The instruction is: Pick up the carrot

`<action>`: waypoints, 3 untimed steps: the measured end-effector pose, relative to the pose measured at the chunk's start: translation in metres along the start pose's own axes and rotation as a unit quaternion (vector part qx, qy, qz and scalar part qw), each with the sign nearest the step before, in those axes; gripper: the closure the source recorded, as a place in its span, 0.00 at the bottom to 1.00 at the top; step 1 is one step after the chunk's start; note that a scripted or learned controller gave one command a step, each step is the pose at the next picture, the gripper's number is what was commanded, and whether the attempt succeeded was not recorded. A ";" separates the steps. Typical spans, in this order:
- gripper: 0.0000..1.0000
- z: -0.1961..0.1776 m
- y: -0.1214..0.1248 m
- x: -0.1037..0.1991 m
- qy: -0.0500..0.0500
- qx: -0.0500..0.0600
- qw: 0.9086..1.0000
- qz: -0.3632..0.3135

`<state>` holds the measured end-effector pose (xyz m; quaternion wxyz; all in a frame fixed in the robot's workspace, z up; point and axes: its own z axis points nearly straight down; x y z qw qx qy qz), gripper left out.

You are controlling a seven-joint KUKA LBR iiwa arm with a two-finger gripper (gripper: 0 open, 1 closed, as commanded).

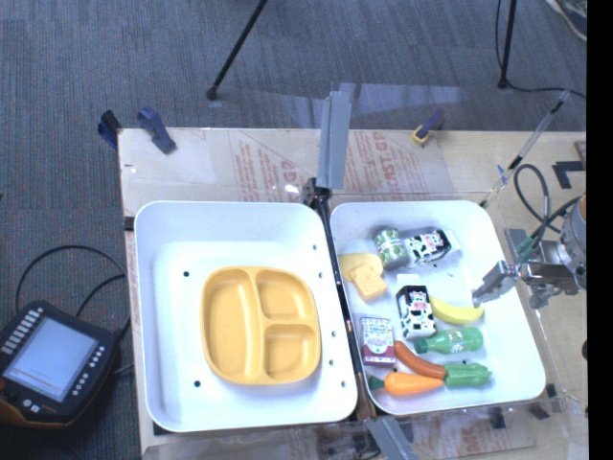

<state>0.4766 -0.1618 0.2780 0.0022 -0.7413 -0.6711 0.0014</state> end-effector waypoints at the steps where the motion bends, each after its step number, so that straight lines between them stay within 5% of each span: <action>1: 0.00 0.101 -0.006 0.064 0.000 0.002 0.999 -0.050; 2: 0.00 0.093 -0.020 0.180 -0.001 0.002 0.990 -0.144; 3: 0.00 0.093 -0.022 0.203 0.000 0.002 0.949 -0.314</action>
